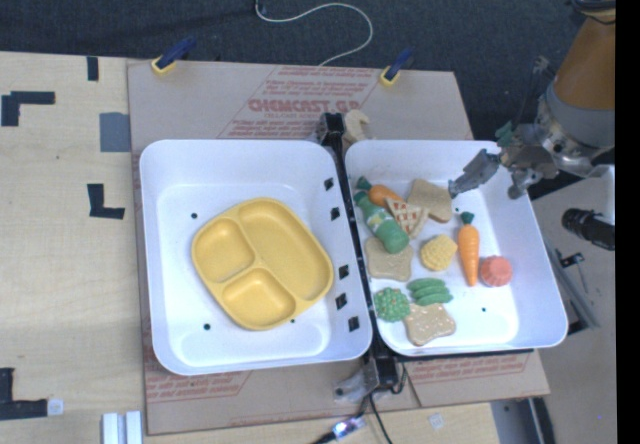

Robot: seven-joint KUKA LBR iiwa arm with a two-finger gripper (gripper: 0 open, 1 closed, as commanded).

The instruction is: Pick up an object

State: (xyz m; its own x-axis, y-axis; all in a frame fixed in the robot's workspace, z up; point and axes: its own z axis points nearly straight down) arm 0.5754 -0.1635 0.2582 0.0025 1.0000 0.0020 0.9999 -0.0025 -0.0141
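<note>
Gripper over right bin, fingers apart, holding nothing; toast, carrot just below.

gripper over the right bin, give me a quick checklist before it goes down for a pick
1. Gripper above the right bin: ok, near its upper right rim.
2. Fingers free of any object: ok, nothing seen between them.
3. Target straight below: not ok, the toast slice and the carrot lie left of and below it in the view.
4. Target isolated: not ok, most food pieces crowd together; the red berry touches the carrot.
5. Height above the bin floor: cannot tell from one view.
</note>
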